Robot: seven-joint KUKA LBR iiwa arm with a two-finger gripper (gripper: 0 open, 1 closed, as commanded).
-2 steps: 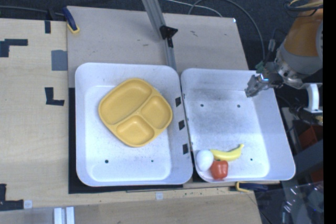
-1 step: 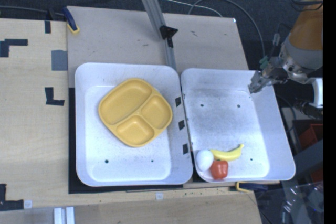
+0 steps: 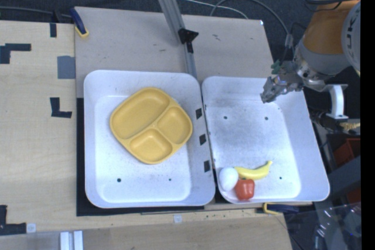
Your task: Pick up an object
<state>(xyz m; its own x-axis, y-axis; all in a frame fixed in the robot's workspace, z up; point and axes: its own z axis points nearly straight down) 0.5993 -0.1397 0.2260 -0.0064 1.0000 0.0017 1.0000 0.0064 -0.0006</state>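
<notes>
Banana lies well apart from gripper, whose state I cannot tell.

Grey arm with orange band, reaching in from the right, gripper pointed downward.

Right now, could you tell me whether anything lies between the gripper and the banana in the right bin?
Nothing visible does. The gripper sits over the right bin's far edge, and bare floor runs to the banana at the near edge.

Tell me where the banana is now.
The banana lies in the right bin, near its front edge, just above the red object and white ball.
</notes>
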